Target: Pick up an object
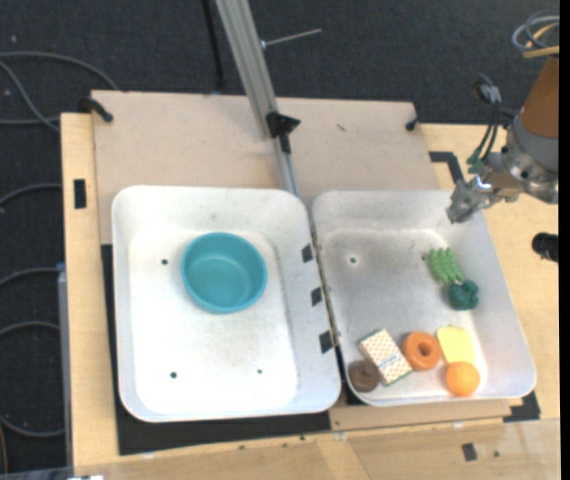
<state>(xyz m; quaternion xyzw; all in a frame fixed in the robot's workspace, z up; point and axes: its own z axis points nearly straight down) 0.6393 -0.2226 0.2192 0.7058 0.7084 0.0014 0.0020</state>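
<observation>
The right bin (385, 238) holds several small objects: a green toy (450, 276) at its right side, and along the front a yellow block (456, 343), an orange ball (462, 378), an orange ring (422, 351), a patterned box (385, 356) and a brown ring (365, 375). My gripper (464, 206) hangs over the bin's back right corner, above and behind the green toy, with nothing seen between its fingers. The fingers are too small and blurred to read.
A teal bowl (225, 272) sits in the left bin (155, 368). A slanted metal pole (250, 58) rises from the back between the bins. Cables lie on the dark floor at the left.
</observation>
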